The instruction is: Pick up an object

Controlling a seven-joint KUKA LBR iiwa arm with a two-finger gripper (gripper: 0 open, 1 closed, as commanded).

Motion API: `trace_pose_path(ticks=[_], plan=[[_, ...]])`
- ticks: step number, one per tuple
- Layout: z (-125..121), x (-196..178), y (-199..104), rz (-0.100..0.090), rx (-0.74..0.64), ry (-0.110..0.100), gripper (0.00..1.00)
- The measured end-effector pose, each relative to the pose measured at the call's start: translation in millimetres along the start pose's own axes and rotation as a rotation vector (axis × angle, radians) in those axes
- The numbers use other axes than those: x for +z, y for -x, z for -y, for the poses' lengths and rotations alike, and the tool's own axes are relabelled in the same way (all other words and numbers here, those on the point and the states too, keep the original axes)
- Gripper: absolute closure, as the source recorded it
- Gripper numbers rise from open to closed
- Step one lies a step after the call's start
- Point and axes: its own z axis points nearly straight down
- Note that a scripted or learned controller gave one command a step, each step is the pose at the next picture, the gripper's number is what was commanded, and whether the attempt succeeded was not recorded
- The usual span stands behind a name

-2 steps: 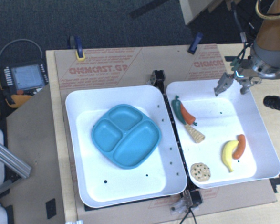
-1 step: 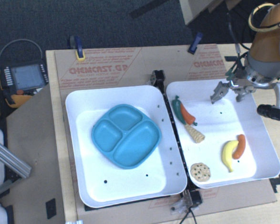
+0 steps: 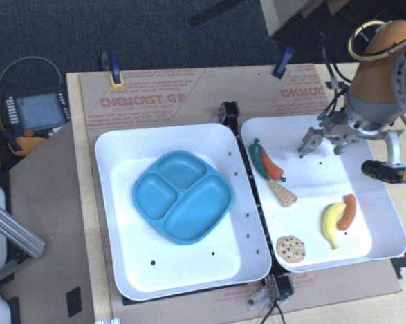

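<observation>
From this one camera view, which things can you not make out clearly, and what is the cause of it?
- Gripper, camera view: its fingers are small and blurred, so nothing shows whether it holds something.
- Arm: the right edge of the picture cuts it off.
- Banana: the hot dog lies across its upper end.
- Carrot and green pepper: too small to tell if they touch.
- Cookie: surface detail too small.

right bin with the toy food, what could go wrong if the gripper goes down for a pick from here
The gripper hangs over bare bin floor near the back of the right bin, so a straight descent would likely close on nothing. The banana and sausage touch, so a grab there may catch both or nudge one away. The cookie lies flat near the bin wall and may be hard to grip.
</observation>
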Motion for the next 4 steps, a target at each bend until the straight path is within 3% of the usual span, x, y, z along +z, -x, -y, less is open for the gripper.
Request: trace_pose_path(ticks=[1, 2, 4], plan=[[0.7, 38.8, -0.8, 0.0, 0.0, -0.002, 0.0], [-1.2, 25.0, -0.7, 0.001, -0.001, 0.005, 1.0], [8.0, -80.4, -5.6, 0.004, 0.0, 0.011, 1.0]])
